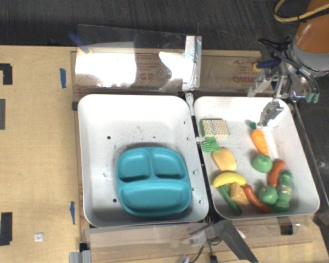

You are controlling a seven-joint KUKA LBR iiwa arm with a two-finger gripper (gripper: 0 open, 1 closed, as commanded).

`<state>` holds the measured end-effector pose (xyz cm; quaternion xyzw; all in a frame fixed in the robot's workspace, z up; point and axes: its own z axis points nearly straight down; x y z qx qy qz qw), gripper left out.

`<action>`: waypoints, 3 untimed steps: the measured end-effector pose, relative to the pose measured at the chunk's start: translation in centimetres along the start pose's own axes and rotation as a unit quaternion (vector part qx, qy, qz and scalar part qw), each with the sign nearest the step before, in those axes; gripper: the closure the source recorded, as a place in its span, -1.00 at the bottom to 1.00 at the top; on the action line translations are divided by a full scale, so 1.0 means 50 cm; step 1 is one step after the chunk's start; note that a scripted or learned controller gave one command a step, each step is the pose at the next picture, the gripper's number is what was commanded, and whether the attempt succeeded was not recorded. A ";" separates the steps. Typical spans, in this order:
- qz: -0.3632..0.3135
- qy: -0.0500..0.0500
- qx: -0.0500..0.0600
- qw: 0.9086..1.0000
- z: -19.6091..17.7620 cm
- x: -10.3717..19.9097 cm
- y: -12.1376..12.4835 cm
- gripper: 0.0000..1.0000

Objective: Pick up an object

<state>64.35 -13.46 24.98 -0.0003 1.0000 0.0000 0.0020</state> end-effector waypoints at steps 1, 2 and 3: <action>0.000 -0.003 0.001 1.000 0.303 -0.021 0.009 -1.00; 0.068 -0.004 -0.001 0.998 0.323 0.059 -0.018 -1.00; 0.022 -0.004 0.001 1.000 0.321 0.153 -0.032 -1.00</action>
